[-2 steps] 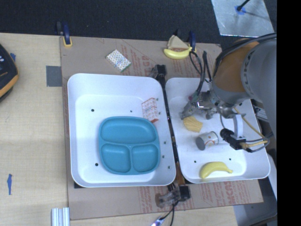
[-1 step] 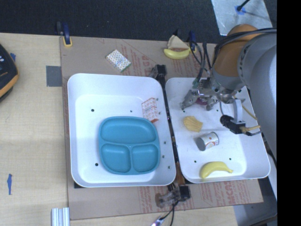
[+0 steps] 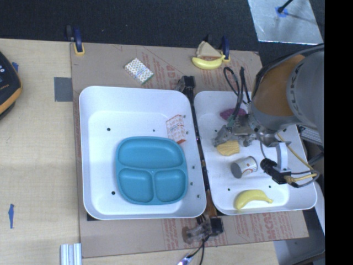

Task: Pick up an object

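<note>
Grey KUKA arm (image 3: 309, 87) with orange band (image 3: 276, 90) above the wrist: enters from the right, bent downward and leftward. Dark two-finger gripper (image 3: 231, 132): low, pointing left and down. Black cables (image 3: 238, 84) looped above the wrist.

Tray (image 3: 151, 169) in left bin (image 3: 94, 106)

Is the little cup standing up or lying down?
Lying down: the cup rests on its side in the right bin, its opening facing sideways.
</note>
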You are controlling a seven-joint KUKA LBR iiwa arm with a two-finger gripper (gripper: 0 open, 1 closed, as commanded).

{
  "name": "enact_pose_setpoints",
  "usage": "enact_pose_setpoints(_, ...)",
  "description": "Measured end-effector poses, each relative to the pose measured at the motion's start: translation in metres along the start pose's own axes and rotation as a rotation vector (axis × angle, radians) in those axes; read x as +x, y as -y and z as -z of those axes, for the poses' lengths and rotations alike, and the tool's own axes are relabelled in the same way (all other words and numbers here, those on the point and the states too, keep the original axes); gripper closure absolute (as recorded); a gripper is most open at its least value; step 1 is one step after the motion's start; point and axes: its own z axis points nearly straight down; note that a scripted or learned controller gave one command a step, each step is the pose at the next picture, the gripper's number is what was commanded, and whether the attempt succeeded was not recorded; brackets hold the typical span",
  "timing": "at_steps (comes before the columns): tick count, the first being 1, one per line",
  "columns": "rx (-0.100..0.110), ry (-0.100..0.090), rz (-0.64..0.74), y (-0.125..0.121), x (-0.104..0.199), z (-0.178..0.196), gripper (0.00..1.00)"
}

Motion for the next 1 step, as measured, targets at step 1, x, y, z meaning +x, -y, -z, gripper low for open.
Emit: enact_pose_setpoints(1, -0.002, 0.0, 0.0, -0.0737, -0.0069, 0.0009, 0.0)
